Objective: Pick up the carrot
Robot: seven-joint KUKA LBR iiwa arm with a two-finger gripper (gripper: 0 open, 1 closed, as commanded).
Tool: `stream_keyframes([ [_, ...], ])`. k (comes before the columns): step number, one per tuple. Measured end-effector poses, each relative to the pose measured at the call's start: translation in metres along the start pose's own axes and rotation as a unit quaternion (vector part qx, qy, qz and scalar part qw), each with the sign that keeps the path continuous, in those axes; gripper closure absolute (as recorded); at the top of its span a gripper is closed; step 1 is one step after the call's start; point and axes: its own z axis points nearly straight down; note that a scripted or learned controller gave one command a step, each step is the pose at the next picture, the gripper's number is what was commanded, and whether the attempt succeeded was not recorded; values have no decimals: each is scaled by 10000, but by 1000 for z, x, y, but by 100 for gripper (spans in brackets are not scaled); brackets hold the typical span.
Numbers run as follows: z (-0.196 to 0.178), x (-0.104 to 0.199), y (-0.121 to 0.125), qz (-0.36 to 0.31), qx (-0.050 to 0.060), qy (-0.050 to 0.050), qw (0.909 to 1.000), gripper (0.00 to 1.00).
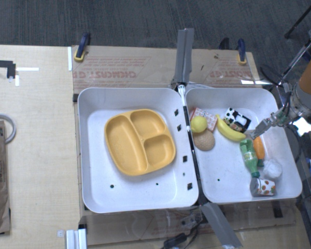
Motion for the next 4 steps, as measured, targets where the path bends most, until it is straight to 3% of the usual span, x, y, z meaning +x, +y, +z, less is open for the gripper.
stream_keyframes([
  [1,64,-3,8,-975,-1,4,9952,0],
  [2,58,-3,9,-990,4,8,9951,100],
  [3,-55,-2,52,-1153,-8,-8,9933,100],
  [4,-54,-2,52,-1152,-3,-3,9933,0],
])
